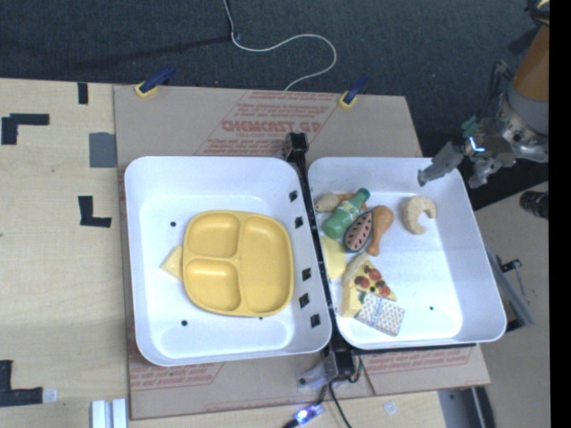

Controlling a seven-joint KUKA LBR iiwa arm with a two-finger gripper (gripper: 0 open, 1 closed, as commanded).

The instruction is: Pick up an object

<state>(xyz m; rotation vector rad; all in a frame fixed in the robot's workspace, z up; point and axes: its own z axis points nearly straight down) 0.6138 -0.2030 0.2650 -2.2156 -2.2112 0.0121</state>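
The arm [533,78] was grey metal with an orange band just above the wrist, which looked pale and silvery below it. The gripper [457,165] had two slim grey fingers [437,169], with a small blue-lit spot on the housing behind them and dark fittings and thin cables along the wrist.

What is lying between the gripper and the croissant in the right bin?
In the camera view, only bare white bin rim and floor separate the gripper from the croissant.

Bare floor of the right bin [437,270] is left below the gripper [457,164]; toys [357,230] are crowded beyond it.
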